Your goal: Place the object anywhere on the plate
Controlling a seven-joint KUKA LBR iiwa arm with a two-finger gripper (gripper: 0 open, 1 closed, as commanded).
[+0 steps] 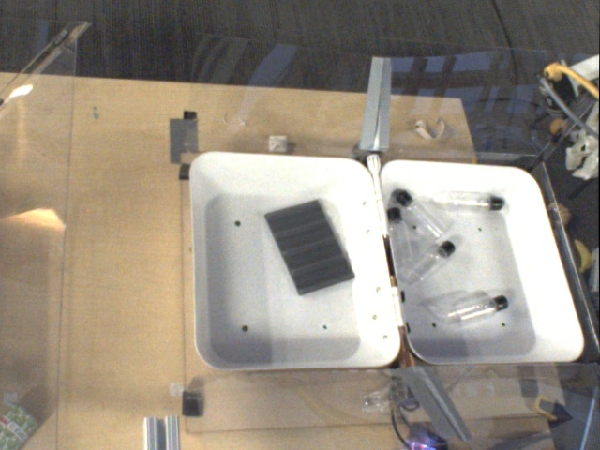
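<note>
Clear vials with black caps, the objects to be moved, are seen lying in the right bin [562, 279]. One vial [473, 200] lies along the bin's far edge, two more [420, 216] are crossed near its left wall, another [433, 256] lies slanted at the middle, and one [473, 305] rests toward the near edge. All lie on their sides, close together yet mostly apart.

The plate [309, 246], a dark ribbed rectangle, is set at a tilt in the middle of the left bin [211, 279], with nothing resting on it. Both bins are carried side by side on a wooden tabletop [103, 251], with their inner walls touching.

The state of the jaws cannot be told, and nothing is seen held. The task is judged to be at its start, with no vial yet picked. The next move is judged to call for a descent over a single vial, preferably one lying apart from its neighbours, before it is carried across the shared wall.
</note>
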